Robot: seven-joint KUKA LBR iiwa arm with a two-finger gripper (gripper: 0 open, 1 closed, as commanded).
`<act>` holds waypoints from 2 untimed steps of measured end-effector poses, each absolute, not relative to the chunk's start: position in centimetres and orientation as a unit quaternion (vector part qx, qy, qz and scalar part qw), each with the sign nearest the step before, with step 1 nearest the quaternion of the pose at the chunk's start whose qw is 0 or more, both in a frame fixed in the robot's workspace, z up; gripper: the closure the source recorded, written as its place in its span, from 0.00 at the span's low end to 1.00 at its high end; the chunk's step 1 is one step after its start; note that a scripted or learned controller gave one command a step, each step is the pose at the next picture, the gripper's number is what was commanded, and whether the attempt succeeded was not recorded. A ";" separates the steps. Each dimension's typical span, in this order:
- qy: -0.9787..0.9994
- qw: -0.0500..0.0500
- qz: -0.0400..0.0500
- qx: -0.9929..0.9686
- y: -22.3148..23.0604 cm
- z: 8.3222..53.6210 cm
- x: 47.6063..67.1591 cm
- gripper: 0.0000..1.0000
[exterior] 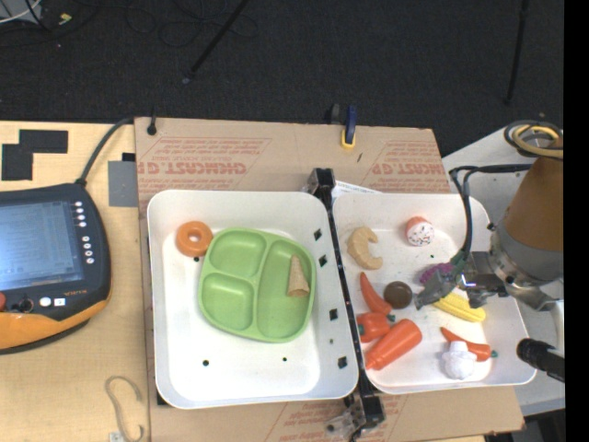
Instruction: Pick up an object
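Right bin (386, 212) on the table: gripper (440, 289) low over corn (460, 308); jaws' state cannot be told.

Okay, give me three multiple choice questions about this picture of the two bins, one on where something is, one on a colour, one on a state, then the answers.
1. Where is the orange ring?
A. left bin, beside the green tray
B. right bin
C. on the cardboard

2. What colour is the divided tray?
A. white
B. green
C. orange

3. How does the cone-shaped piece sit?
A. lying in a tray compartment
B. lying among the toys of the right bin
C. hanging from the claw

Answers: 1 A, it lies at the tray's upper left. 2 B, plainly green. 3 A, it lies in the tray's right compartment.
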State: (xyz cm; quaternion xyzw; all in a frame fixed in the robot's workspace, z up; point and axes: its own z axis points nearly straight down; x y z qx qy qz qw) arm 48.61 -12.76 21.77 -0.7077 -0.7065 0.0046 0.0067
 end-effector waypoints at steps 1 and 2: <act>-0.707 0.002 0.001 -0.707 -12.8 22.4 48.9 0.00; -0.708 0.005 0.003 -0.707 -12.2 16.2 48.2 0.00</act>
